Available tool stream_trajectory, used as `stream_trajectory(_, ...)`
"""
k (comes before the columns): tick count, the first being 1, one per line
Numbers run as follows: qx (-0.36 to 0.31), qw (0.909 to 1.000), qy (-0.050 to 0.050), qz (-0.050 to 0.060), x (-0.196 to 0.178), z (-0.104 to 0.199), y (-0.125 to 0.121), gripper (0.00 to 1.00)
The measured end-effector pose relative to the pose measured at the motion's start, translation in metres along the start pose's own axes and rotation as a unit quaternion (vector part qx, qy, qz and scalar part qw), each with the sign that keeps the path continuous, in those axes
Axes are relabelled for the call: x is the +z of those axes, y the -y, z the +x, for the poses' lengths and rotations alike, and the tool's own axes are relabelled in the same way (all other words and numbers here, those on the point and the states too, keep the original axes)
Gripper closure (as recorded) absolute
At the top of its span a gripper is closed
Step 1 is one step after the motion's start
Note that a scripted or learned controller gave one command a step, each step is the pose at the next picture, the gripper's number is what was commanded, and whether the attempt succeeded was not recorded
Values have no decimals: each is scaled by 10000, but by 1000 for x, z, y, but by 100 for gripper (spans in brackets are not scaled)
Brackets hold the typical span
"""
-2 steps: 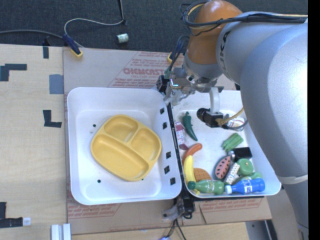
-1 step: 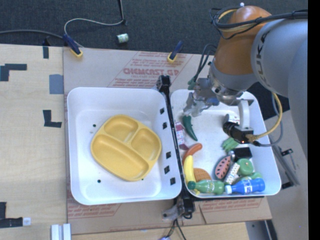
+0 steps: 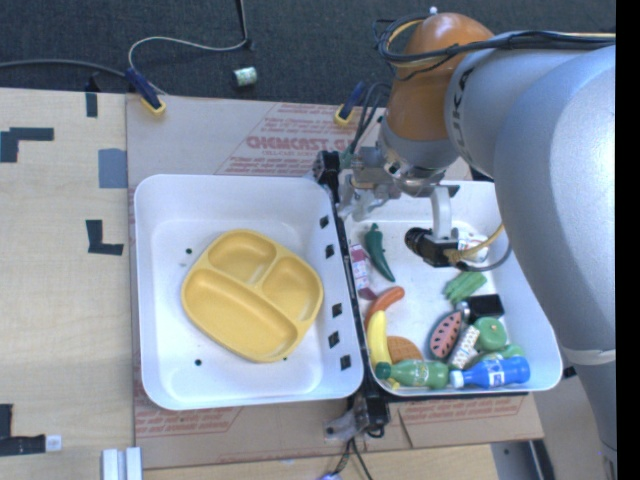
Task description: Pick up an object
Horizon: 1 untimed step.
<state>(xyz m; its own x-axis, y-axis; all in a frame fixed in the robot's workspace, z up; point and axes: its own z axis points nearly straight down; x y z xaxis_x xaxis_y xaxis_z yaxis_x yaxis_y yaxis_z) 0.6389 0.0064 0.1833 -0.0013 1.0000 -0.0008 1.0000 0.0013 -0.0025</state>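
Dark grey carpet [image 3: 150, 8] along the top; black cable [image 3: 238, 13] looping across it, small pale plug [image 3: 245, 74] near its end; light wood benchtop [image 3: 50, 308] at left, marked with dark tape pieces [image 3: 100, 238]; printed brown cardboard [image 3: 250, 143] laid flat over the bench; even, soft light.

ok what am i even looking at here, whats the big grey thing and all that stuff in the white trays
The big grey thing is a robot arm with an orange band, reaching in from the right. One fixed camera looks down at a slant on two shallow white bins on a bench. The left bin holds a yellow divided plate. The right bin holds toy food: a green pepper, a banana, a watermelon slice, a blue bottle and more. The arm's gripper hangs at the top of the right bin, just above the pepper. Nothing is visibly held.
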Motion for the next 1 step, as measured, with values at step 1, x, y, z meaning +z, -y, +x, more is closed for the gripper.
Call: stream_trajectory(1,-5,10000,-6,-6,-1,34,-29,100)
